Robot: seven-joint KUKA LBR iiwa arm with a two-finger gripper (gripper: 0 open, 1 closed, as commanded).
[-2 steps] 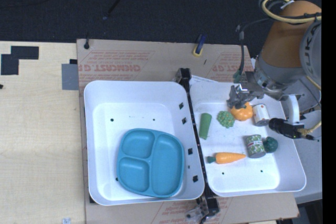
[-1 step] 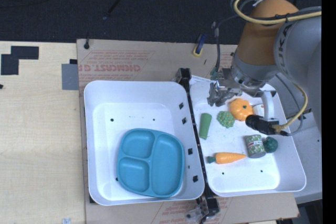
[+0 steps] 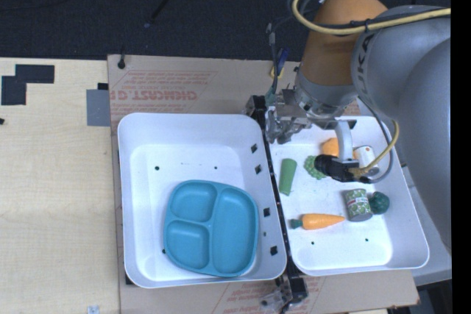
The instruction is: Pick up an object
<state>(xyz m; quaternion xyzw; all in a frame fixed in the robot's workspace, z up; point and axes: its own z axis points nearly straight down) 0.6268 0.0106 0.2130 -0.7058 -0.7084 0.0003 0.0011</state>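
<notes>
With the gripper low at the right bin's far-left corner, jaw gap impossible to tell, your nearest pick, the green cylinder, lies just below the fingers, so you risk striking the bin wall.

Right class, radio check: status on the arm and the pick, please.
Gripper low at right bin's far-left corner, nothing seen held. Green cylinder nearest, carrot beyond. Bin divider close alongside.

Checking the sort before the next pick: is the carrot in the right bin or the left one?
In the right bin. The carrot lies flat on that bin's floor, beside a small can; the left bin holds a blue tray.
</notes>
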